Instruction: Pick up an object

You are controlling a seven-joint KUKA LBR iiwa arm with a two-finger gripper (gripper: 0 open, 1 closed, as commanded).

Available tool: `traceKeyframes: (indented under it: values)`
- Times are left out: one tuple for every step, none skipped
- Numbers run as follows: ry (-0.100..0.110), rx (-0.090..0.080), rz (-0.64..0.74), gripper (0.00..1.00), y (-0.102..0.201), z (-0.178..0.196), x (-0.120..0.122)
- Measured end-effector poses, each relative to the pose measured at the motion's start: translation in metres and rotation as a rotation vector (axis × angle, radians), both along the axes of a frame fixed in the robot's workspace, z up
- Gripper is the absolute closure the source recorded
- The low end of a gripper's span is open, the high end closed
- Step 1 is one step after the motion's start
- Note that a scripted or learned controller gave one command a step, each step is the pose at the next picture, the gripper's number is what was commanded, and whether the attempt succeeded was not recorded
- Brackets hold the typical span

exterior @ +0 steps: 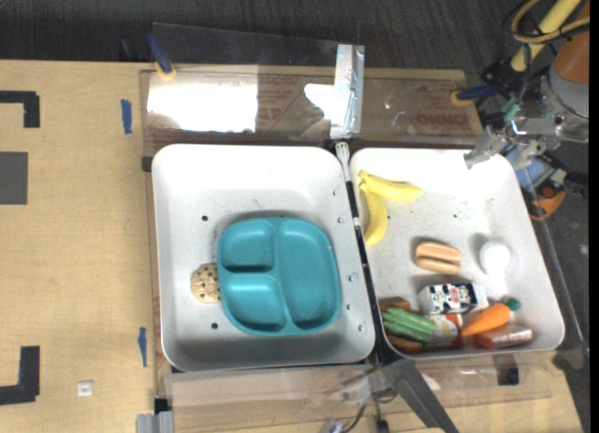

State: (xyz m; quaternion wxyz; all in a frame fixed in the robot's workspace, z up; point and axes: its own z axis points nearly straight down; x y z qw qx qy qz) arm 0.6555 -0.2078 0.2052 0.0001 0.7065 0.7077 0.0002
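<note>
The right bin (533,235) holds a yellow banana (377,199) at its far left. Nearer the middle lie a tan hot dog bun (437,255) and a white round object (494,256). Along the bin's near edge sit a black-and-white package (447,296), an orange carrot (488,317) and a green vegetable (412,322). My gripper (490,146) hangs over the far right corner of this bin, well apart from all the objects. Nothing shows in its grasp.
The left bin (178,188) carries a teal divided plate (278,272) with a cookie (205,282) beside its left edge. A clear plastic panel (348,90) stands upright behind the bins. Cables and the arm (562,57) crowd the top right.
</note>
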Motion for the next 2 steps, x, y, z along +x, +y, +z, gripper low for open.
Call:
traceKeyframes:
  values:
    - [0.004,0.002,0.02,0.0,0.094,-0.084,-0.036]
    - [-0.005,-0.001,0.052,0.0,0.091,0.004,-0.037]
